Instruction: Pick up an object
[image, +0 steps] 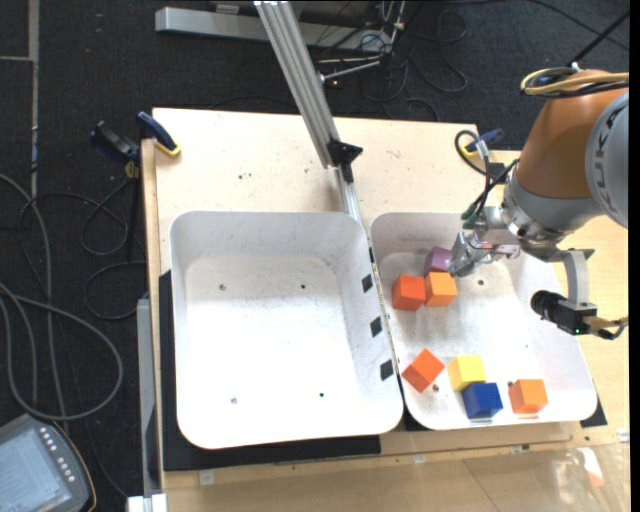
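Nearest you, the blue cube (482, 399) sits well clear below the gripper (463, 258). You can't tell its opening. It's down among the purple cube (438, 259) and orange cube (441, 289); crowding may nudge both aside.

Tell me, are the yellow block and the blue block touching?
Touching. The camera view shows the yellow block pressed against the blue block's upper corner, with no white bin floor between them.
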